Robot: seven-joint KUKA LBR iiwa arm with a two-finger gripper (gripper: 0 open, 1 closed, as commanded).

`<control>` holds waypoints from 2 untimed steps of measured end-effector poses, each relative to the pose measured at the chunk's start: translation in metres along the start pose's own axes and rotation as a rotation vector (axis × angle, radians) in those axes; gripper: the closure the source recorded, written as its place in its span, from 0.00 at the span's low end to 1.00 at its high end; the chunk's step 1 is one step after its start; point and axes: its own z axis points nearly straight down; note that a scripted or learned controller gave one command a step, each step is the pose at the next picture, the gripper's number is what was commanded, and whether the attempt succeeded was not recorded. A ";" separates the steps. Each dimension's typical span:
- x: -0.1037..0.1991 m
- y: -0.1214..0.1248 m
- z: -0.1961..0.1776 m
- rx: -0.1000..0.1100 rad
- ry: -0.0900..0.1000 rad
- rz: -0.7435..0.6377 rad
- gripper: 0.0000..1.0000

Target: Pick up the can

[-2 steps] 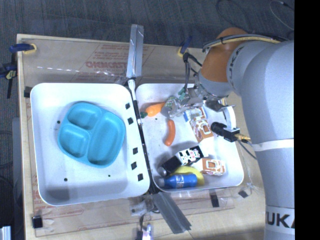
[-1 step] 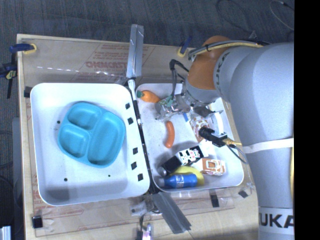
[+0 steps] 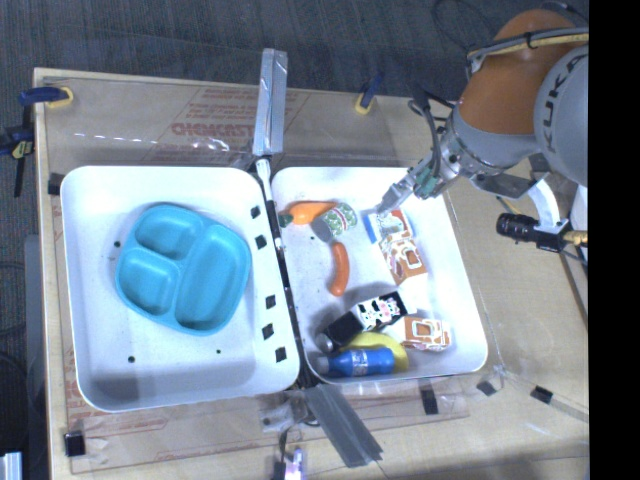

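The can (image 3: pixel 338 220) lies on its side in the far part of the right bin (image 3: pixel 462 298). It has a green and white label, and its grey end faces the front left. An orange carrot-like toy (image 3: pixel 306 210) touches it on the left. My gripper (image 3: pixel 396 200) reaches in from the right and hangs a short way to the right of the can, over a blue and white box (image 3: pixel 382 226). Nothing can be seen between its fingertips.
An orange sausage (image 3: pixel 340 268) lies just in front of the can. Also in the right bin are an orange-white carton (image 3: pixel 404 256), a black and white block (image 3: pixel 372 314), a blue bottle (image 3: pixel 362 362) and a yellow piece (image 3: pixel 378 344). A blue divided tray (image 3: pixel 184 266) sits in the left bin (image 3: pixel 90 358).
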 end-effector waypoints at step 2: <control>-0.008 -0.031 0.033 0.001 0.001 -0.158 0.00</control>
